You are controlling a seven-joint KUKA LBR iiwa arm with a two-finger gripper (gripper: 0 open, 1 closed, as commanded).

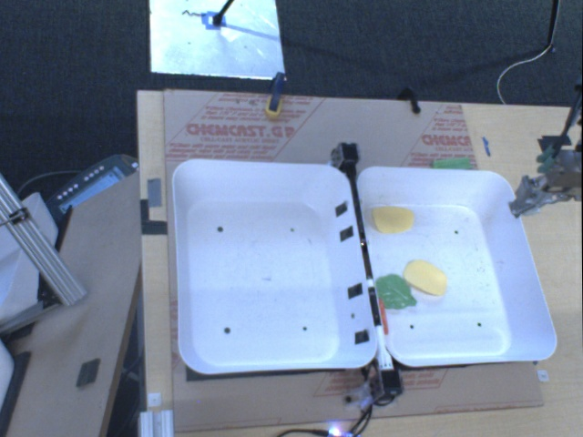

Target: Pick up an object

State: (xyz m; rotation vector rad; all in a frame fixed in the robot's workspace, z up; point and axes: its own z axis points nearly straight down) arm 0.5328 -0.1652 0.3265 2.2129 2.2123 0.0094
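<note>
The right bin (536, 309) holds three small things. A pale yellow piece (393, 219) lies near its back left corner. A yellow oval piece (425, 278) sits near the middle. A green piece (394, 291) touches the oval's left side, close to the divider. My gripper (531, 198) hangs at the far right, over the right bin's back right rim and well away from all three things. Nothing shows in it.
The left bin (185, 271) stands beside the right one, with black clips (346, 235) along the joint. Both rest on a cardboard sheet (241, 127). A shiny metal plate (215, 25) lies at the back and a grey device (91, 182) at the left.
</note>
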